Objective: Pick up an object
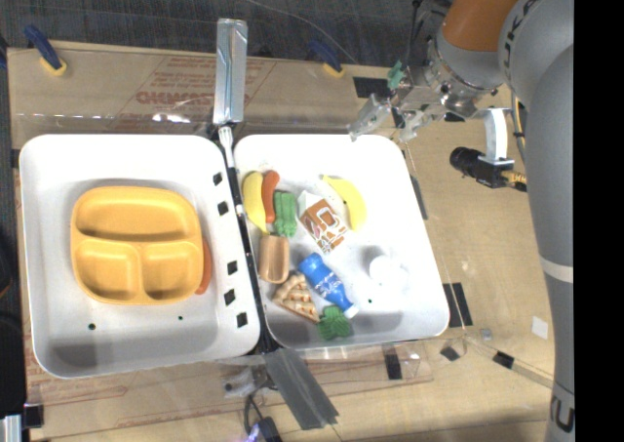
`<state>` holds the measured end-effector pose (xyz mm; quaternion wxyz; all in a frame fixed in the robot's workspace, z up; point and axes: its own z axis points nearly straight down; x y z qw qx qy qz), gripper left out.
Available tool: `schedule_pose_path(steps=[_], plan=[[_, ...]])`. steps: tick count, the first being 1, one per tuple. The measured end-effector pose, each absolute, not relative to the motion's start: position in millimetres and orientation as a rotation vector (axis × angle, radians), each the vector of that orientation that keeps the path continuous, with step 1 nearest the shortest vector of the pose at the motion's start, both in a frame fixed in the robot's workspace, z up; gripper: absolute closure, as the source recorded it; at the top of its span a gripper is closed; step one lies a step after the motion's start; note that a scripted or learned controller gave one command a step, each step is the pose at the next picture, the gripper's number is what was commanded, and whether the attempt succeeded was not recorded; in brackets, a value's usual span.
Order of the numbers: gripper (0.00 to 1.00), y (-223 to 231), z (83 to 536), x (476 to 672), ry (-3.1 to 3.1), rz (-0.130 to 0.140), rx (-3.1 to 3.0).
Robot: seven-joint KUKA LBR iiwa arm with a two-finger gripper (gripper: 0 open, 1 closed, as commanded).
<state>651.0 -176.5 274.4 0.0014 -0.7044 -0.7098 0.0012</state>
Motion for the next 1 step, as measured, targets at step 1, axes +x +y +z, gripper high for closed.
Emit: schedule_pose_path(steps=[1], plan=[[0.00,-155.7,105.7,647.9,-2.306,0.012,-2.116]])
